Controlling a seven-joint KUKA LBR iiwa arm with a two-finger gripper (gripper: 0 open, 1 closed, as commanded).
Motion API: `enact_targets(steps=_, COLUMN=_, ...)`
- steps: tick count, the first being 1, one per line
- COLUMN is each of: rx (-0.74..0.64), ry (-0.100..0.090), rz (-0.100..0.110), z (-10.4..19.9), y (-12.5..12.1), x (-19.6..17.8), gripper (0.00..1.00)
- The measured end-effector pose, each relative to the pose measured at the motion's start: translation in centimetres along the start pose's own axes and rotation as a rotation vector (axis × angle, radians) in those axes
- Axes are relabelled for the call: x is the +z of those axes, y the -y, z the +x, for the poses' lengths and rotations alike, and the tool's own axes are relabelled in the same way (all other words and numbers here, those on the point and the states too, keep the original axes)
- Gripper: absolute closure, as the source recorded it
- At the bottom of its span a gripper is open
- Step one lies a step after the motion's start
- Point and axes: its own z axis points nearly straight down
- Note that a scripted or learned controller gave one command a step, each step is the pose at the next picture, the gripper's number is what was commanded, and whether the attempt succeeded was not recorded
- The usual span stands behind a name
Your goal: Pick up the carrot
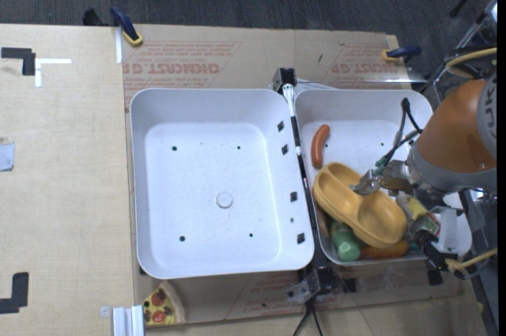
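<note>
Carrot (319,145): orange, lies upright-ish in the right bin (356,107), near its left wall, apart from the other items. Claw (370,183) sits low over the yellow banana-shaped dish (356,204), well below-right of the carrot; cannot tell whether it is apart or together. Green item (345,247) and an orange-red item (387,251) at the bin's front edge. Left bin (158,168) alongside. Cardboard (190,62) on the surface carries red print, upside down, not legible.

Overhead slanted view, perhaps mid-distance, bins (209,101)
</note>
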Motion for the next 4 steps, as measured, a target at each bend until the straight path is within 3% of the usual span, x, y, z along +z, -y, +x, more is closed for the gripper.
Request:
enact_targets(steps=1, rx=0.113, ry=0.012, rz=0.016, z=2.5, y=-1.2, x=0.5, gripper=0.0)
enact_targets(steps=2, rx=0.087, ry=-0.005, rz=0.033, z=-3.0, y=-1.6, x=0.9, gripper=0.0)
enact_targets(steps=3, rx=0.415, ry=0.014, rz=0.044, z=2.1, y=-3.7, x=1.4, gripper=0.0)
enact_targets(steps=4, rx=0.614, ry=0.014, rz=0.031, z=-3.9, y=-0.5, x=0.9, gripper=0.0)
